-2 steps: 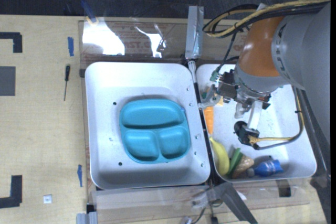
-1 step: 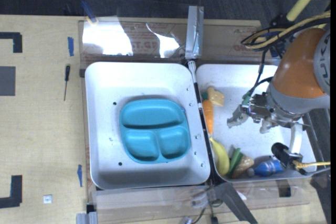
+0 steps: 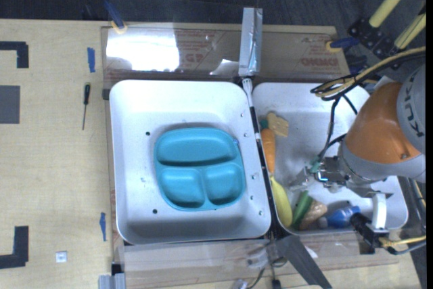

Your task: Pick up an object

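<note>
In the right bin (image 3: 308,112) several small objects lie along its left and front sides. An orange carrot (image 3: 268,149) rests by the left wall, with a tan block (image 3: 277,124) just behind it. A yellow banana (image 3: 281,200) sits in the front left corner, beside a green piece (image 3: 302,203), a brown piece (image 3: 313,214) and a blue item (image 3: 342,215). My gripper (image 3: 323,174) hangs low over the bin's middle, just behind the green and brown pieces, under the orange wrist band (image 3: 384,126). Nothing can be seen held in it.
The left bin (image 3: 128,118) holds a blue divided tray (image 3: 199,166). A metal divider (image 3: 249,44) stands behind the gap between the bins. Black cables (image 3: 338,95) loop over the right bin's back. A screwdriver (image 3: 85,103) lies on the wooden bench at left.
</note>
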`<state>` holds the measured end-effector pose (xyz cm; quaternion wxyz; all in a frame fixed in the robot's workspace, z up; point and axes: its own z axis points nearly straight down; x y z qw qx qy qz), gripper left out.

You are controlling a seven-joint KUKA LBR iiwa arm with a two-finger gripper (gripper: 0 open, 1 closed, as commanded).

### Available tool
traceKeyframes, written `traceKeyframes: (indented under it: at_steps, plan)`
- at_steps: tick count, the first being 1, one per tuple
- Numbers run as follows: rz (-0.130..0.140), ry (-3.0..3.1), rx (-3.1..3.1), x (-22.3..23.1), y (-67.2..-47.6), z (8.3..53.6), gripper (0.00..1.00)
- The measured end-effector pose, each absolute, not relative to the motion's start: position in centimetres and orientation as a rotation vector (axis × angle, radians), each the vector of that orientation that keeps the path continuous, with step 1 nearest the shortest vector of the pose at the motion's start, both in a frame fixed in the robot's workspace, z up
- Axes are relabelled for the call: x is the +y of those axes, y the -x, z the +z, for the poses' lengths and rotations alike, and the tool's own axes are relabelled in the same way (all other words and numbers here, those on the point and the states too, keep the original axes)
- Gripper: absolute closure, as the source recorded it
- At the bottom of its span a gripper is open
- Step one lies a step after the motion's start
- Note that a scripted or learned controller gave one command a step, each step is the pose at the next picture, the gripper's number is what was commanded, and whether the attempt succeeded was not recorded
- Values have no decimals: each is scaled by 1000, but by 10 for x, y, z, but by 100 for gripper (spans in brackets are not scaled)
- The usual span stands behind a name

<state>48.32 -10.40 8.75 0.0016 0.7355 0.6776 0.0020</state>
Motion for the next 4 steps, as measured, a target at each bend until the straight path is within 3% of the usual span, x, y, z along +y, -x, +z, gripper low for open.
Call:
traceKeyframes:
  at_steps: [1, 2, 3, 4]
  plan:
    - [5, -2294, 2144, -65, -481, 185, 0]
    - [7, -2306, 2126, -101, -481, 88, 0]
    - [3, -2318, 2112, -170, -543, 87, 0]
    - [5, -2293, 2145, -123, -584, 107, 0]
